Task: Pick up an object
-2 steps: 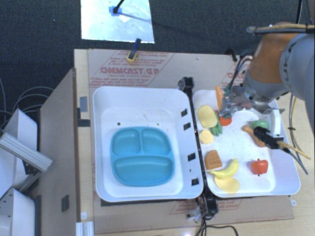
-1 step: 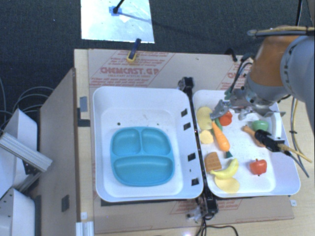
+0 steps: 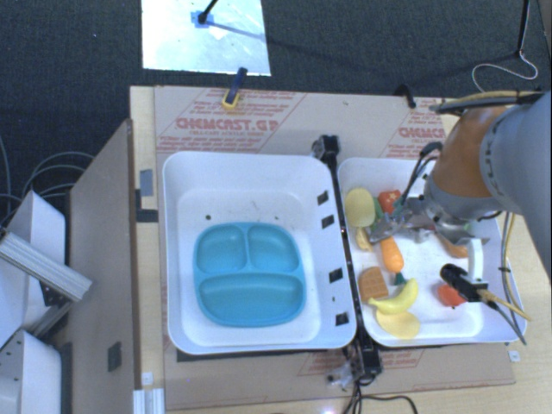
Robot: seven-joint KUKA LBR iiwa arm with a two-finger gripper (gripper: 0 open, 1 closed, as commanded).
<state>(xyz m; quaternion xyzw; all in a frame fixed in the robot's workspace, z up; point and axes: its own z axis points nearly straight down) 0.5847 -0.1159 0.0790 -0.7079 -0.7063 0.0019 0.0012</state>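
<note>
Several toy foods lie in the right bin. Among them are a yellow-green fruit, a red piece, an orange carrot, a brown bread slice, a banana, a pale yellow piece and a red tomato. My gripper hangs low over the bin's left half, just above the carrot's top end and beside the yellow-green fruit. The wrist covers part of an orange piece. I see nothing lifted off the bin floor.
The left bin holds a blue divided plate. A black divider with clips runs between the bins. The grey arm with its orange band reaches in from the right over the right bin's far side.
</note>
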